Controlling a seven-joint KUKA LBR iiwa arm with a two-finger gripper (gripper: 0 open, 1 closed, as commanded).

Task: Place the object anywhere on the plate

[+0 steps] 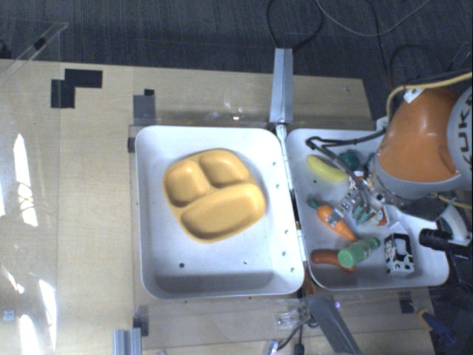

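Observation:
A yellow plate (214,194) with three compartments lies in the left white bin (222,276). The right bin (318,276) holds small toy foods: a yellow banana (326,168), an orange carrot (333,223), a green bottle (358,252), a red-brown sausage (324,257) and a black-and-white cow-patterned piece (399,255). My gripper (360,200) hangs low over the right bin, just right of the carrot and below the banana. The arm's orange band (418,143) rises above it at the right.
A metal divider post (281,87) stands between the bins at the back. Black cables loop over the dark floor behind the bench. The wooden benchtop spreads to the left of the bins.

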